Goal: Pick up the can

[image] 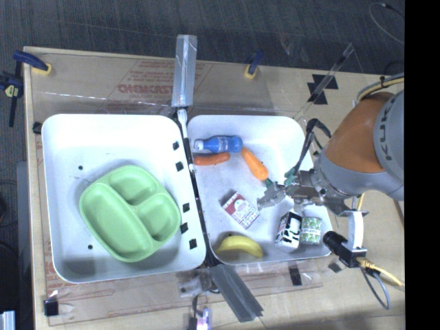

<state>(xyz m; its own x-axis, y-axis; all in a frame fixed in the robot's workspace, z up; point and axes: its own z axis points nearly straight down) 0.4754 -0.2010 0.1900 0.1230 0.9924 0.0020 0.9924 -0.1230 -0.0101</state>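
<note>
The can (289,231), black and white, stands near the front right corner of the right bin (275,126). A small green and white pack (311,230) touches its right side. My gripper (270,193) hangs over the right bin's middle right, a little behind and left of the can, with nothing seen held in it. The grey arm with its orange band (357,143) comes in from the right over the bin's rim.
The right bin also holds a blue bottle (218,144), an orange sausage shape (210,159), a carrot (255,163), a red and white carton (240,209) and a banana (240,247). A green divided plate (130,212) lies in the left bin (69,136).
</note>
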